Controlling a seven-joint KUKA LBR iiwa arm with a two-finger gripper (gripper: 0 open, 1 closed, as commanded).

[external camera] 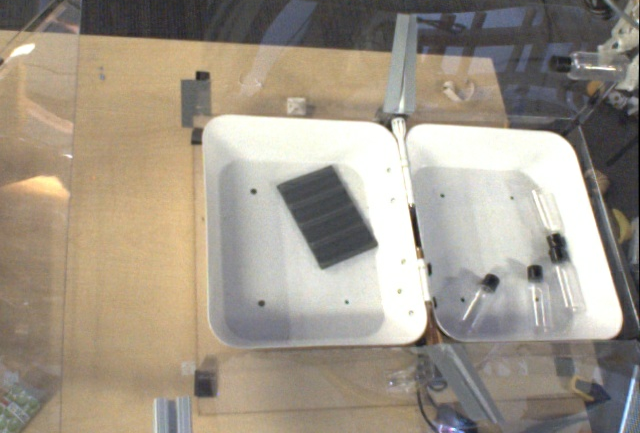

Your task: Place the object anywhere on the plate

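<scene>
A dark grey ribbed plate [327, 216] lies tilted in the middle of the left bin [225, 251]. Several clear tubes with black caps lie in the right bin [470, 201]: one [478, 295] near the front left, one [538, 293] front right, and one [549, 217] along the right wall. My gripper [598, 61] hangs at the top right corner of the view, beyond the right bin's far corner and well away from the tubes and the plate. Nothing shows in its grasp.
A metal divider bar [402, 61] runs back from the seam between the bins. Small black blocks [199, 99] [205, 381] sit on the wooden bench left of the left bin. A clear screen [40, 121] stands at the far left.
</scene>
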